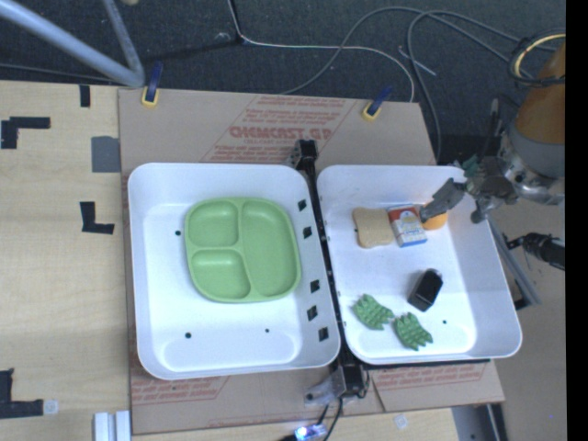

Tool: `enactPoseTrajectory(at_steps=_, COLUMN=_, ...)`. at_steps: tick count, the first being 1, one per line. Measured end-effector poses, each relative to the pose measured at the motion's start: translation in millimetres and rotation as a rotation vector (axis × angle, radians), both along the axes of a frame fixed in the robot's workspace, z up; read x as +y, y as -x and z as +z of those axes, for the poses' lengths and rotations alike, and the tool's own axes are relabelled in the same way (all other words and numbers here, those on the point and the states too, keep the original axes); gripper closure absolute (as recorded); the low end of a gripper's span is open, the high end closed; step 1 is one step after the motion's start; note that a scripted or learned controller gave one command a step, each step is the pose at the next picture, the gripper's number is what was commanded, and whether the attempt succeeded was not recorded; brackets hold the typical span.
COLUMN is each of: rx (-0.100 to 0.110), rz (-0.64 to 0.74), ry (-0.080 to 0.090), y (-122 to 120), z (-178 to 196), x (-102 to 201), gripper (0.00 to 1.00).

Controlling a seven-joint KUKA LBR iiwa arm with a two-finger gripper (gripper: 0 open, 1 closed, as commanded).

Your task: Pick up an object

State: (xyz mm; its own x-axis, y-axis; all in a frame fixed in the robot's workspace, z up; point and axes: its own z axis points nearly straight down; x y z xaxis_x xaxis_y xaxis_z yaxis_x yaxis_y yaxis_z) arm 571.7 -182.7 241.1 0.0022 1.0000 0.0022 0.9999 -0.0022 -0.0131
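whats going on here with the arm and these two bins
A robot arm reaches in from the right, its gripper hovering over the upper right corner of the right bin, holding nothing. That bin contains a tan sponge-like piece, a small red and blue box, an orange item, a black block and two green leafy pieces. The left bin holds a green divided plate. Nothing has been picked up yet.

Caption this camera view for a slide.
Grey arm's gripper hovers over right white bin holding toys; green divided plate sits in left white bin.
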Motion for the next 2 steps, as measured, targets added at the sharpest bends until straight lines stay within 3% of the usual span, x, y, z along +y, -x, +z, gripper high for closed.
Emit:
enactPoseTrajectory(at_steps=1, rx=-0.012, rz=0.003, ry=0.003, y=-2, z=7, x=0, gripper=0.0)
enactPoseTrajectory(at_steps=2, rx=-0.006, rz=0.002, ry=0.002, y=7, z=-54, x=0, gripper=0.0)
